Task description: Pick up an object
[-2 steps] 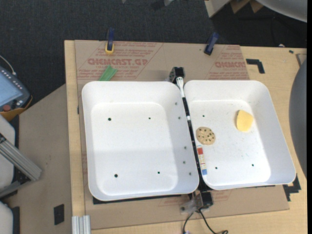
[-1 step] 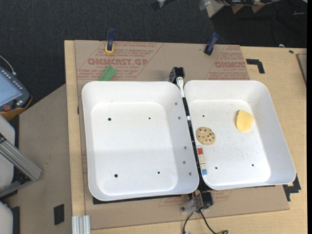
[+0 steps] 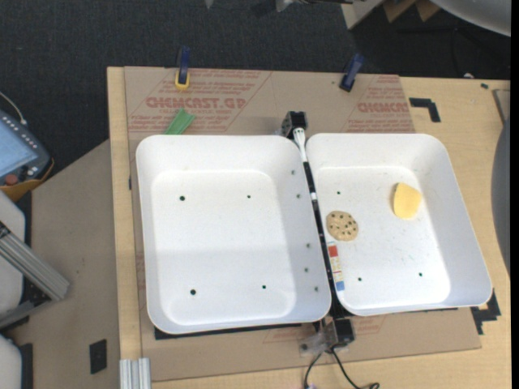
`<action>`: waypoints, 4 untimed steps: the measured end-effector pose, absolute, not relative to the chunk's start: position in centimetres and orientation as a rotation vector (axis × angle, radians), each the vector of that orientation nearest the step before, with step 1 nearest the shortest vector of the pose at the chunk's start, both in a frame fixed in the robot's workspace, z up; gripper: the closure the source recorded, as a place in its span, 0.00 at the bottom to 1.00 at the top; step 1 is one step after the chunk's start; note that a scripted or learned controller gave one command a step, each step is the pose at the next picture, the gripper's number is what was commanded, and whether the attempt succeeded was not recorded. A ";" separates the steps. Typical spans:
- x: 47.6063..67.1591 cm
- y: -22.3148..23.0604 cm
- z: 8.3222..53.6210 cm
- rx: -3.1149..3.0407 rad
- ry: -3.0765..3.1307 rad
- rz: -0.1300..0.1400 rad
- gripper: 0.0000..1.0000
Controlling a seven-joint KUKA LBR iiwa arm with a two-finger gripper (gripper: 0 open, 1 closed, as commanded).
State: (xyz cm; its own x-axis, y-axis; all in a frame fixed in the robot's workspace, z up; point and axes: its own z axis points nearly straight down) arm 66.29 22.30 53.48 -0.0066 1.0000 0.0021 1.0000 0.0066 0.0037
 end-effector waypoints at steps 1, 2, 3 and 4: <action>66.6 21.8 53.5 2.219 2.220 0.005 0.00; 66.6 21.9 54.6 2.215 2.220 0.010 1.00; 66.5 22.4 37.6 2.230 2.225 -0.026 1.00; 56.8 22.5 34.9 2.223 2.230 -0.014 1.00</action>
